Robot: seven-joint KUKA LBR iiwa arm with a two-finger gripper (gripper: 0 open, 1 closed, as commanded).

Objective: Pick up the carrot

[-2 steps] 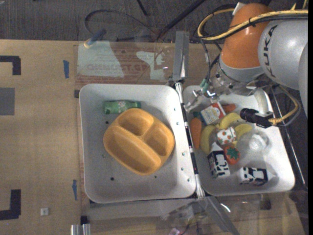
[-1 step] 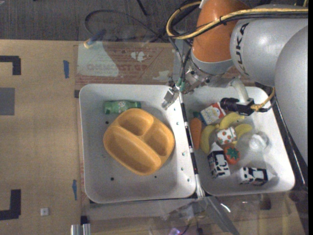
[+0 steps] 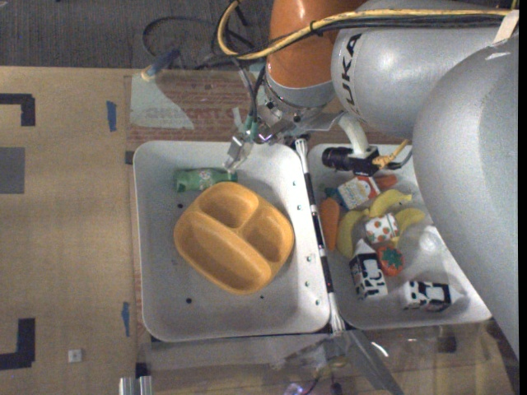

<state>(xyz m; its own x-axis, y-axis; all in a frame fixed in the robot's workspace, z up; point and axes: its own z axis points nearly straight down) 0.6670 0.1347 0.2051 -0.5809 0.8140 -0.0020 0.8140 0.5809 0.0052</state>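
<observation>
The carrot (image 3: 330,220) is an orange, elongated piece lying along the left wall of the right bin (image 3: 461,313), beside a yellow banana (image 3: 352,229). My gripper (image 3: 236,153) hangs over the far edge of the left bin (image 3: 156,245), just above and to the right of a green packet (image 3: 200,178). It is well to the left of the carrot, on the other side of the wall between the bins. I see nothing held at its tip.
A yellow divided plate (image 3: 235,235) fills the middle of the left bin. The right bin is crowded: a second banana (image 3: 394,200), a small carton (image 3: 356,192), a strawberry (image 3: 390,260), two black-and-white cartons (image 3: 369,276) (image 3: 428,295). The arm covers that bin's right side.
</observation>
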